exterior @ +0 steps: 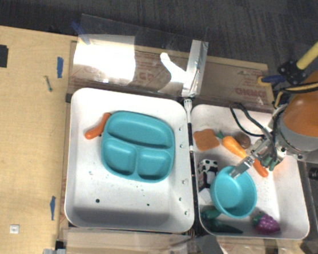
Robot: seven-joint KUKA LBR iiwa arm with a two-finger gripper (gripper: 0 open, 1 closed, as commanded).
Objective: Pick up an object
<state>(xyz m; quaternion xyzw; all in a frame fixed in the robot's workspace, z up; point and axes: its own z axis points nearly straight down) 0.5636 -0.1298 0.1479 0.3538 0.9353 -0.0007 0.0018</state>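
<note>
My gripper point(245, 166) hangs low over the right bin point(298, 199), under the grey arm with its orange band. Its tip sits at the upper rim of a teal bowl point(233, 195); whether it touches the rim I cannot tell. An orange carrot point(234, 145) lies just up and left of the gripper. A second orange piece point(261, 169) lies right beside it, partly hidden by the gripper body. A brown flat piece point(205, 138) rests at the bin's top left.
Purple grapes point(266, 223) lie at the right bin's lower right, a dark green item point(211, 213) under the bowl's left side, and a black-and-white item point(207, 171) by the divider. The left bin point(76, 188) holds a teal divided plate point(138, 145) and an orange sausage-like piece point(95, 128).
</note>
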